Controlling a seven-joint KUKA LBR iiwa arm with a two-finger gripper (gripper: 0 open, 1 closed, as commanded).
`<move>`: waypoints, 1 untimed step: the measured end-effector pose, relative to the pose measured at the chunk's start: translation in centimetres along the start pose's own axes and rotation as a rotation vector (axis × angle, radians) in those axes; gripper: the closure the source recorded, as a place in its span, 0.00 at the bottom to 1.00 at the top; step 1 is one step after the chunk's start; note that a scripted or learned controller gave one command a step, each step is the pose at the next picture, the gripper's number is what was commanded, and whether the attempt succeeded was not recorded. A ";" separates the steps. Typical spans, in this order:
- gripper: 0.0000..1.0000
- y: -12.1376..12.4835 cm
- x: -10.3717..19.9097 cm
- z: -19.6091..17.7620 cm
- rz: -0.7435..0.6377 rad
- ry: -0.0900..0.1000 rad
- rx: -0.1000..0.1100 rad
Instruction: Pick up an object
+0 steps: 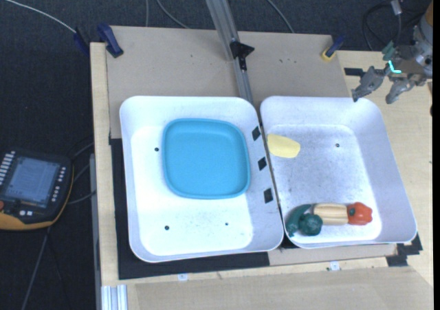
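Nearest the lens: right bin (385,164), its front edge lined left to right with green piece (304,223), tan roll (330,214), red piece (359,214). Long axis left-right. Smaller yellow piece (282,146) at the left wall. Pincer (382,89) spread open, holding nothing, above the far right corner.

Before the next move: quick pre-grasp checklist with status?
1. Gripper open: ok, fingers spread, nothing between them.
2. Gripper over a target: not ok, it sits past the right bin's upper right corner.
3. Targets in view: ok, yellow piece at the bin's left wall; green, tan and red items along its near edge.
4. Yellow piece apart from the rest: ok.
5. Near-edge items separated: not ok, they touch in a row.
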State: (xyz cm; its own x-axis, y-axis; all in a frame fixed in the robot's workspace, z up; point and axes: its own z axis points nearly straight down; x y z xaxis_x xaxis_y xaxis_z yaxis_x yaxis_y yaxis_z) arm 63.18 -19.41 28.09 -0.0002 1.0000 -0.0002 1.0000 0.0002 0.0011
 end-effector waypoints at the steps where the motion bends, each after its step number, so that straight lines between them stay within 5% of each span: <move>1: 0.00 0.0 0.0 0.0 0.000 0.000 0.000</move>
State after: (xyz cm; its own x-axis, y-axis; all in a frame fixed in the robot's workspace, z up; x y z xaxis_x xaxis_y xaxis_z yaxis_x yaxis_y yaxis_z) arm 63.17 -19.41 28.08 -0.0002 1.0000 -0.0002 1.0000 0.0002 0.0010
